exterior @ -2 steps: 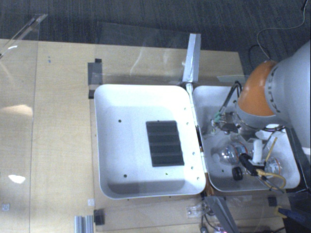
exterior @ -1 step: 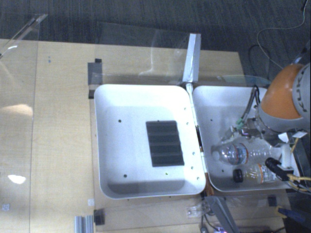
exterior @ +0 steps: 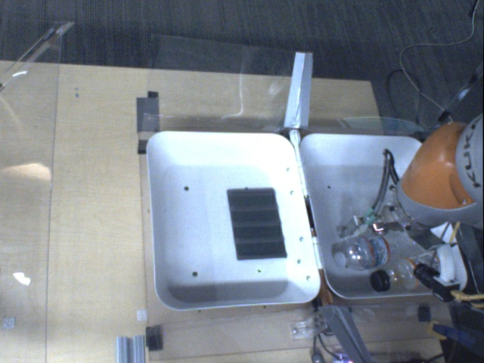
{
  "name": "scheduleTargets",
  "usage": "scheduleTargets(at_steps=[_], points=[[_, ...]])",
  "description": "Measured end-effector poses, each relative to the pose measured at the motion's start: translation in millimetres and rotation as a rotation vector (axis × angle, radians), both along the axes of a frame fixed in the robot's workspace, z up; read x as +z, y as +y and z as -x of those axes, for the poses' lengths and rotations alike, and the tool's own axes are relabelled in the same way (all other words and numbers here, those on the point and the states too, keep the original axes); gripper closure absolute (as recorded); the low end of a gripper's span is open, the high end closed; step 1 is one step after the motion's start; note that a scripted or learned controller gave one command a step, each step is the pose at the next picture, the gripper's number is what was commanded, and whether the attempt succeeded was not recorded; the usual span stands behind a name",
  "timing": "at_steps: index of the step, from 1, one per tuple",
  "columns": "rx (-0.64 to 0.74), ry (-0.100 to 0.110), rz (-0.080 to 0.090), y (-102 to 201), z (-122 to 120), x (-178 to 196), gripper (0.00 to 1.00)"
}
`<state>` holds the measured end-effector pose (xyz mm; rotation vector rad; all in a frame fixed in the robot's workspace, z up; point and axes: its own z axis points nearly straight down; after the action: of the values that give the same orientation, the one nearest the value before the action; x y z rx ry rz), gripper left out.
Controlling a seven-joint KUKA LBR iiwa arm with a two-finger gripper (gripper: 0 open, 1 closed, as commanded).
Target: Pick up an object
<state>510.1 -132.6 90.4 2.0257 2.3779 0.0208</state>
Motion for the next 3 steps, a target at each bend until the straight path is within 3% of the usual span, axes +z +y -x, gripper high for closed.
scheduleTargets(at_steps=[1, 2, 3], points=[[0.000, -0.008, 0.000, 0.7, -2.9, 12.1, 1.00], [0.000, -0.008, 0.000, 0.6, -2.8, 12.1, 0.00], [0.046, 0.016, 0.000, 20.4, -47.9, 86.3, 0.00]])
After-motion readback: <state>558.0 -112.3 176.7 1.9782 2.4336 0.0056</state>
